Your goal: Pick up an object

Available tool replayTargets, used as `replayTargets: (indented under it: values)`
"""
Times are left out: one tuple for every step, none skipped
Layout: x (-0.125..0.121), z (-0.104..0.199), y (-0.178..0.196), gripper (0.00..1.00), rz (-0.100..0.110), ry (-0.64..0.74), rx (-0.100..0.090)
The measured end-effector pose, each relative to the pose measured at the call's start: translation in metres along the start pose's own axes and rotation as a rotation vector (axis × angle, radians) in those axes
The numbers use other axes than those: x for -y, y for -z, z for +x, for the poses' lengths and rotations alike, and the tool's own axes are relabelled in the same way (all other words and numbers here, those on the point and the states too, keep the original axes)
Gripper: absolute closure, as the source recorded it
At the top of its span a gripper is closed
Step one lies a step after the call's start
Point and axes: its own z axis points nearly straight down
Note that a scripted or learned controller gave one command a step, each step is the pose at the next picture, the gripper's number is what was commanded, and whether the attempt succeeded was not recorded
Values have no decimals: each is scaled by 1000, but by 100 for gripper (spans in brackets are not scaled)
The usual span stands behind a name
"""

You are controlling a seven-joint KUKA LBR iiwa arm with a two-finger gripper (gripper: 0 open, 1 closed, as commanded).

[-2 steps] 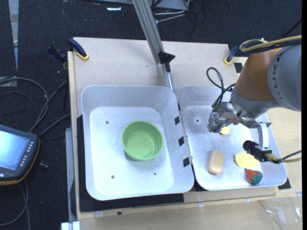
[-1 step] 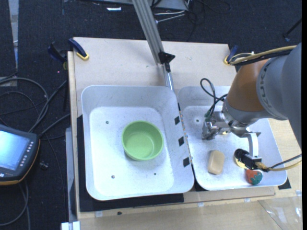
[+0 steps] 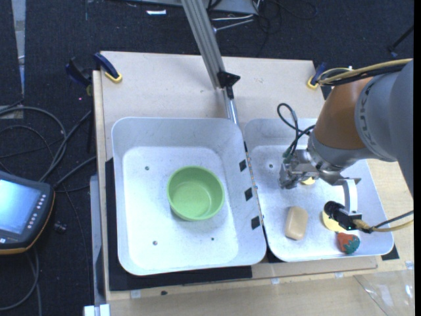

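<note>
White plastic bins sit side by side on the counter (image 3: 164, 84); left bin (image 3: 131, 143) holds a green bowl (image 3: 195, 193), upright, near its centre; right bin (image 3: 263, 236) holds the arm's working end and the loose items. Tool (image 3: 291, 176) is low over the upper middle of the right bin, below the orange band; whether it is wide or narrow I cannot tell, the wrist body hides it; a small yellow patch (image 3: 308, 180) shows just beside it, identity unclear. Candidate objects: beige oblong block (image 3: 296, 222), lying free toward the near wall of the bin; yellow piece (image 3: 332, 221) partly under a black-and-white fitting; red-and-teal item (image 3: 348, 243) in the near right corner, close to the wall. Judgement: the beige block is the cleanest target, well clear of walls and neighbours; straddle its short axis, descend straight, close only once seated, lift vertically; the corner item risks a wall collision.
</note>
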Motion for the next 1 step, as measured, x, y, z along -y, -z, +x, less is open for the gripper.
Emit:
replayTargets:
  values:
    - [3,-1,42,100,-3,0,1]
